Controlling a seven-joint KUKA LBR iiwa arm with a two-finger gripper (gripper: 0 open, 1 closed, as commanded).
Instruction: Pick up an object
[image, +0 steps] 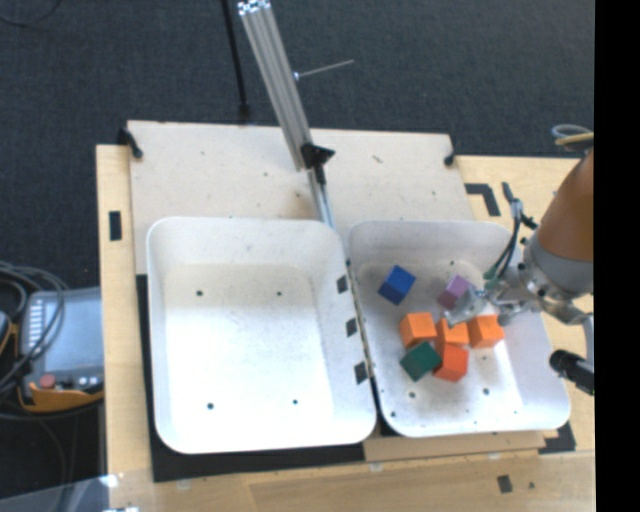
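Note:
Several small cubes lie in the right bin (530, 400). A blue cube (397, 284) sits apart at the upper left and a purple cube (456, 291) lies to its right. Below them is a tight cluster: an orange cube (419, 327), another orange cube (486, 331), a red-orange cube (451, 363) and a green cube (421, 359). My gripper (468, 312) reaches in from the right and hangs low over the cluster, just below the purple cube and between the two orange cubes. Part of a further orange cube is hidden under it.
The left bin (250, 330) stands beside the right one, their rims touching. A slanted aluminium bar (285, 95) rises from the back of the bench. The arm's orange band (570, 215) is over the right bin's far right rim. A yellow control pendant (50, 350) lies at the far left.

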